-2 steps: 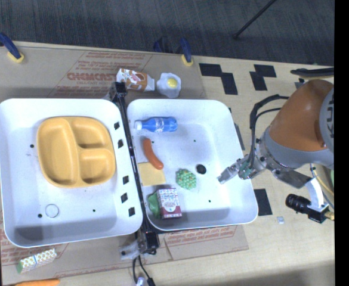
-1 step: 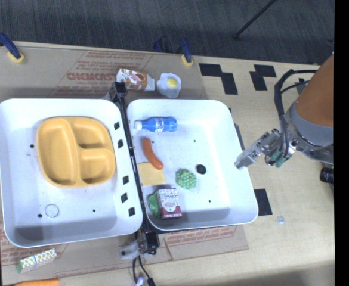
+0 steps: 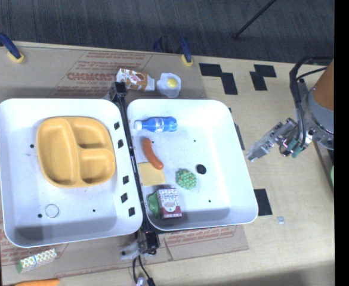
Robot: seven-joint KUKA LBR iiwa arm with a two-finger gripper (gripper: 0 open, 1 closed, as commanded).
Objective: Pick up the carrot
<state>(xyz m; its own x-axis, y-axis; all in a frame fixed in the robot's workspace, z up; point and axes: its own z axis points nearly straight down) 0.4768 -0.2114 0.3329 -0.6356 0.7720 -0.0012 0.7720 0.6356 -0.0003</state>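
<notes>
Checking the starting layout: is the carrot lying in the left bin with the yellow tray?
No, the carrot lies in the right bin, below the blue bottle.

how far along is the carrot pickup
Nothing looks done yet: the carrot lies in the right bin by its left wall, just below the blue bottle. In hand: the gripper sits outside the bin, over the bench to its right, carrying nothing. Left: reach into the bin, close on the carrot and lift it.

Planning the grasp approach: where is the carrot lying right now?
The carrot lies in the right bin, near its left wall, just below the blue bottle and above the yellow slice.
</notes>
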